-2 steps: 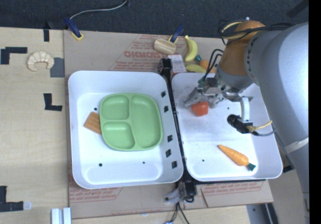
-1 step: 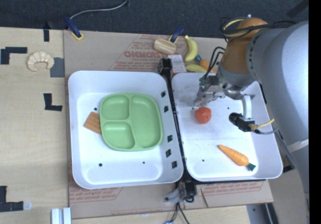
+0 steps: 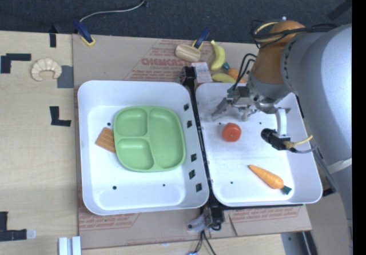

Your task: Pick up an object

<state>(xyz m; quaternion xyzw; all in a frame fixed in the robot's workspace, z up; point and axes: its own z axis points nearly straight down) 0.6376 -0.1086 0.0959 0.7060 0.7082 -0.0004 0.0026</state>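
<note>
Nearest the camera, at the front of the right-hand shallow white bin (image 3: 297, 191), lies an orange plastic carrot with a small green top (image 3: 267, 177), slanting toward the bin's front right corner. Just behind it, near the middle of that bin, sits a small round red tomato-like ball (image 3: 231, 132), alone on the white floor. My two-finger metal pincer (image 3: 231, 108) hangs just above and behind that ball, not touching it; its fingers spread moderately apart and nothing lies between them. My grey arm with its orange band (image 3: 274, 48) comes in over the bin's back right side.

Across the divider, the left-hand white bin (image 3: 91, 179) holds a pale green three-part plastic plate (image 3: 150, 138), with a flat tan cracker-like piece (image 3: 106, 140) tucked against its left edge.

Farther back, on the cardboard behind the bins, rest a yellow toy banana (image 3: 218, 56) and a beige bread-like toy (image 3: 187, 51). Far left, a pale toy croissant (image 3: 47, 68) sits on the wooden bench.
</note>
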